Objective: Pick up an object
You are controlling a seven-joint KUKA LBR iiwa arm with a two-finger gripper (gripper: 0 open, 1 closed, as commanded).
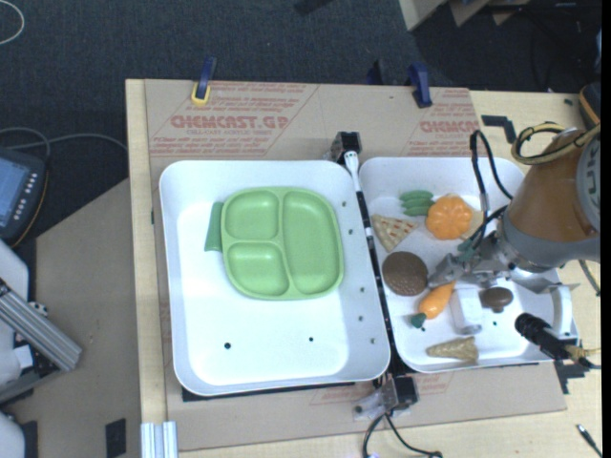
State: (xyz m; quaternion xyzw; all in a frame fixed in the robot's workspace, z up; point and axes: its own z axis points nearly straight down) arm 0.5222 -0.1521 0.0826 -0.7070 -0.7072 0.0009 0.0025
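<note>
Two shallow white bins sit side by side on the worktop [286,122], which is covered with printed brown cardboard. The left bin [191,332] holds a light green divided plate [283,241] with three compartments, lying flat toward the bin's far half. The right bin [506,351] holds the loose items: a green piece [416,201] near the far wall, an orange ball-like fruit [449,217] just beside it, a tan waffle-patterned wedge [391,230] close to the inner wall, a brown round disc [405,272] below that, a small carrot [433,302] with a green tip near the disc, a small brown piece [496,299] further right, and a tan cone-shaped wedge [454,350] near the front wall. The arm reaches in from the right, its orange band above the wrist, and the gripper [465,277] hangs low over the middle of the right bin, between the disc, the carrot and the small brown piece. Whether it is apart or together cannot be told from this angle, and nothing is seen held in it.
</note>
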